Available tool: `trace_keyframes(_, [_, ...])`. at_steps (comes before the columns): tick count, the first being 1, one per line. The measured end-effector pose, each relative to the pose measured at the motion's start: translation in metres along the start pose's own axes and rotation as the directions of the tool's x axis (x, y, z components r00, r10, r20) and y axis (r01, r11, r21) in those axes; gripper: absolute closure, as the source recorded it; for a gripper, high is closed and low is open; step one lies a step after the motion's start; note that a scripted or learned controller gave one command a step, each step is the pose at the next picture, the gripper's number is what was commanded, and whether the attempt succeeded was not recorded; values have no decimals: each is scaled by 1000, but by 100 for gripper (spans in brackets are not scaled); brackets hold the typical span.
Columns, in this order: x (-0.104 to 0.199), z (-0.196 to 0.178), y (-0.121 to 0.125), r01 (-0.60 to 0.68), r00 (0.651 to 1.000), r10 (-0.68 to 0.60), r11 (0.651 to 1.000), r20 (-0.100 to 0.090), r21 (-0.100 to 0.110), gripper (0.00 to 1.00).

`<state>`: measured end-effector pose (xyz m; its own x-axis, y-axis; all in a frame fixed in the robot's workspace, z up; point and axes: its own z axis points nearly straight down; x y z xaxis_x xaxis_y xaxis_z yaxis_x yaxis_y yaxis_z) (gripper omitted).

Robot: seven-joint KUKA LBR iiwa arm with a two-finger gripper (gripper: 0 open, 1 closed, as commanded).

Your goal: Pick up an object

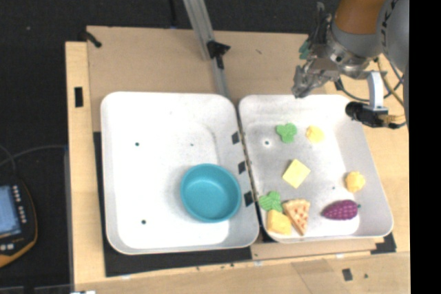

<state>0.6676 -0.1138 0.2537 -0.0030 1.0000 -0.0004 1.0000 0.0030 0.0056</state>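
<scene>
With the tool (pixel 303 86) at the frame's upper right, its state unclear, descend squarely over the isolated yellow block (pixel 296 173).

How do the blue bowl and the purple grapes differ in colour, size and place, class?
Colour: the bowl is blue, the grapes are purple.
Size: the bowl looks far larger than the grapes.
Place: the bowl sits in the left bin with no other item near it, while the grapes lie in the right bin among other toy foods.
Shared: both rest near the front of their bins, apart from the tool.
</scene>
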Motion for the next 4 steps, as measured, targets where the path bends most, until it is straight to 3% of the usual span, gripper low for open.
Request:
trace_keyframes(2, [102,6,-24,3,1000,-3,1000,-1,6,100])
trace_keyframes(4, [192,5,-31,0,1000,0,1000,-1,5,100])
